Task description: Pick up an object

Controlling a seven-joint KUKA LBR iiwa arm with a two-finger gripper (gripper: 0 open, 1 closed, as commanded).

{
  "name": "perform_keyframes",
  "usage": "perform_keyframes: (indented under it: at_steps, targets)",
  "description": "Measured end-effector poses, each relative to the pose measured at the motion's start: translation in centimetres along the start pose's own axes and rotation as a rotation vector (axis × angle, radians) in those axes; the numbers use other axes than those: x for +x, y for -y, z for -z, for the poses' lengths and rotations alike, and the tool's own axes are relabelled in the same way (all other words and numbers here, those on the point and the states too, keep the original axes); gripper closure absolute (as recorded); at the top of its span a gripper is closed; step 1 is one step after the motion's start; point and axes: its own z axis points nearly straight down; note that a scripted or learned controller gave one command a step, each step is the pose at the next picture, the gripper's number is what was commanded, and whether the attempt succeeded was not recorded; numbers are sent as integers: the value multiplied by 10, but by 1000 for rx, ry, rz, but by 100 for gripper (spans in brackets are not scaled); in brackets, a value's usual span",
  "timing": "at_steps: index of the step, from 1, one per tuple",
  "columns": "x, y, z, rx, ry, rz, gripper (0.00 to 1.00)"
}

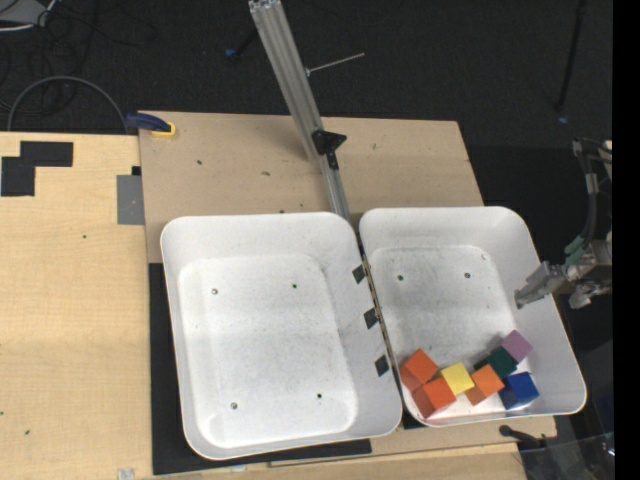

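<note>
Nothing is lifted yet. My gripper [535, 286] hangs at the right-hand rim of the right bin [440, 230], and there is no block in it; at this angle and size I cannot tell how it is set, so I leave that unsaid.

The things to pick from all lie ahead of me and toward the near side, huddled in the bin's front corner: two orange-red cubes [427, 380] furthest from me, a yellow cube [457, 378] beside them, a smaller orange cube [487, 379], a dark green one [501, 359] half hidden behind it, a purple cube [516, 345] nearest my tip, and a blue cube [519, 389] hard against the front wall. They touch or nearly touch one another, which I judge leaves little room to slip down between them.

The whole job is still left: travel, descent, closing, lift. The floor of this bin below and to my far side is bare, so I have free room to swing in. The purple cube looks the most open, with a free side facing that bare floor. The left bin [260, 238] lies well beyond, past the dividing rims.
</note>
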Motion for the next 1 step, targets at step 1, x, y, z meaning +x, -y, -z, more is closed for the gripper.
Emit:
perform_keyframes:
  at_steps: [1]
  targets:
    - [47,-84,-98,6,-3,12,0]
